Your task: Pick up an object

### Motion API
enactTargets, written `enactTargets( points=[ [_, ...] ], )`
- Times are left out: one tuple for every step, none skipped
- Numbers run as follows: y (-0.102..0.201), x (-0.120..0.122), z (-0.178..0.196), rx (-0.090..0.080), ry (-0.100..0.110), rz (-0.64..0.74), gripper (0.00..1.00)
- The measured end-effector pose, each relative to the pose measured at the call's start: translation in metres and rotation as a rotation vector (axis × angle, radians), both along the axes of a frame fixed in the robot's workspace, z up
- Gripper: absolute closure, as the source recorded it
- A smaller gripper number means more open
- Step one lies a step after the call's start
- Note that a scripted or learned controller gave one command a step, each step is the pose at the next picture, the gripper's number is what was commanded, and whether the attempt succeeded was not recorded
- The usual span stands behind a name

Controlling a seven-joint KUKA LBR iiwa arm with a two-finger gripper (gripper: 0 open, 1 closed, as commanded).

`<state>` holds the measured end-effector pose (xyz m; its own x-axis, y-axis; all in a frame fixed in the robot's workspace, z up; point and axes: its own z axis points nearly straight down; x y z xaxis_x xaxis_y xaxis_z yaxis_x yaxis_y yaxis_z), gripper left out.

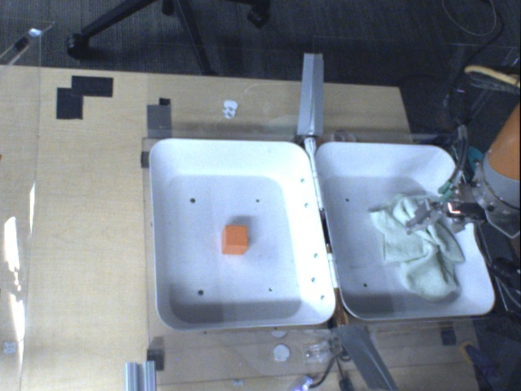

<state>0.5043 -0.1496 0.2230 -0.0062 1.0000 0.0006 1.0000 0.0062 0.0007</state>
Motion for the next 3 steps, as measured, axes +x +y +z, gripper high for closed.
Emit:
enactTargets(
  points=[
    [0.022,-0.017,-0.068,0.000,0.000,0.139,0.00],
    [0.012,0.040,-0.132,-0.006,-0.016,0.192,0.00],
    [0.012,0.043,-0.120,-0.011,-0.026,0.194,1.00]
  ],
)
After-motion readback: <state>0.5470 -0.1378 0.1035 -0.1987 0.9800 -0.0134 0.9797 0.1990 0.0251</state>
